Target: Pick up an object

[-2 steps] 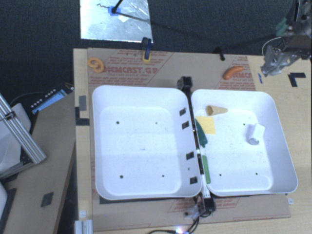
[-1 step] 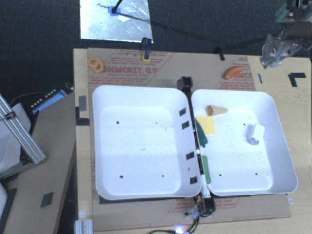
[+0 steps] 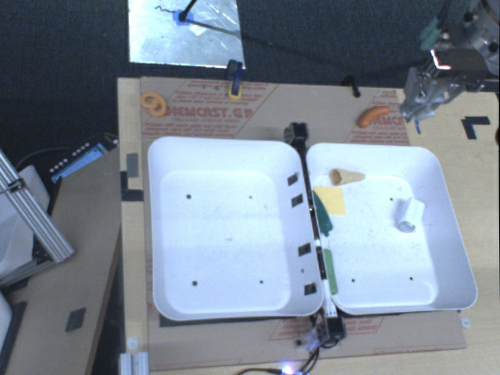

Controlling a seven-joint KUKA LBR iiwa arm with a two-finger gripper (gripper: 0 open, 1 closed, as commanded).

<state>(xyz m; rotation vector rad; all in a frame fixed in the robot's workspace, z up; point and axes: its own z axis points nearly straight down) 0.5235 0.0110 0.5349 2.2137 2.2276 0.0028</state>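
Dark carpet (image 3: 62, 61) surrounds the brown board (image 3: 328, 104); a reflective metal sheet (image 3: 183, 22) lies behind it, a wooden table (image 3: 70, 272) to its left.

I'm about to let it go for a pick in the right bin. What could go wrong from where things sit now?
1. The gripper hangs outside the right bin, beyond its far rim, near a sausage on the board; a descent here may miss the bin.
2. The green pieces lie against the divider wall, leaving the fingers little room.
3. The yellow square lies flat and may slip out.
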